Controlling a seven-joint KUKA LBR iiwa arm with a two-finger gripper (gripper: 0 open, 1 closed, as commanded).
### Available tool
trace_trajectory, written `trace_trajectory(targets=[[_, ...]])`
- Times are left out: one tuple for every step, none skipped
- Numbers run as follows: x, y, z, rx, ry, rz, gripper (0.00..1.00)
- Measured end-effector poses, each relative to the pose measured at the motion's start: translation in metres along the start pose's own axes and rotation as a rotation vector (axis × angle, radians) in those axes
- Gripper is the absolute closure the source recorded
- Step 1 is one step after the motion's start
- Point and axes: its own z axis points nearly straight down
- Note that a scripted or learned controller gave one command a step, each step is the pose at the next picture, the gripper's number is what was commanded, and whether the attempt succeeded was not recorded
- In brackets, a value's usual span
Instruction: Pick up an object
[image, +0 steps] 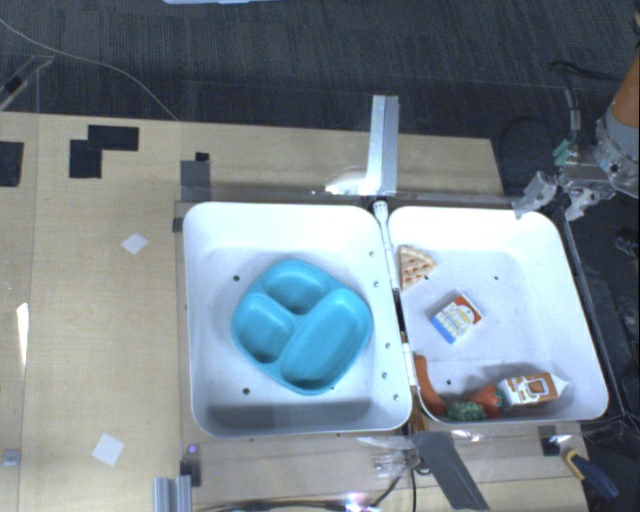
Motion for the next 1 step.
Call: trace_trajectory(targets=[[0.0415,-0.0558,0.1336,0.001,0.001,-0.027,0.00]])
